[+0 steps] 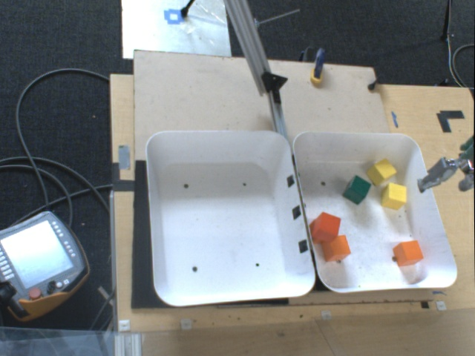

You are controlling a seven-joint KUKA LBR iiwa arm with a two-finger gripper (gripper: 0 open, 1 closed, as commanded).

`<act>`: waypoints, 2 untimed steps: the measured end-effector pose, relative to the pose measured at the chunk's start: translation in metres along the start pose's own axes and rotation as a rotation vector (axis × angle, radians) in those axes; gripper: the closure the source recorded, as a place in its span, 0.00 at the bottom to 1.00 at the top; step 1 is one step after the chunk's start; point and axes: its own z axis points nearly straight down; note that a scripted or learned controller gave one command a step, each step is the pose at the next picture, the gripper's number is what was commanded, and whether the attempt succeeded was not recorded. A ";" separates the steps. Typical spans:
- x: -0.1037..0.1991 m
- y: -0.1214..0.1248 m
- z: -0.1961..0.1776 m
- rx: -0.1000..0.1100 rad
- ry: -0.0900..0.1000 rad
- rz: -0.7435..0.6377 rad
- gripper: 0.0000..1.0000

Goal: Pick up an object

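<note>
Right bin [429, 199] with six blocks, tool [445, 172] at its rim, grip state unclear

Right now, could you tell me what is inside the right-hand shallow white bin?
The right-hand shallow white bin holds six small blocks: two yellow, one green, three orange. Nothing looks stacked or covered.

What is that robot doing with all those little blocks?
The robot's metal claw is poking in from the right edge of the right-hand white bin, and it isn't holding anything. That bin has six small cubes: two yellow cubes, one green cube, a red-orange cube touching an orange cube, and another orange cube. None has been picked up yet.
</note>
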 end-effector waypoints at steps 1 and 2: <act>0.049 -0.007 -0.157 -0.001 0.003 -0.004 0.00; 0.079 0.122 -0.158 0.006 0.004 -0.004 0.00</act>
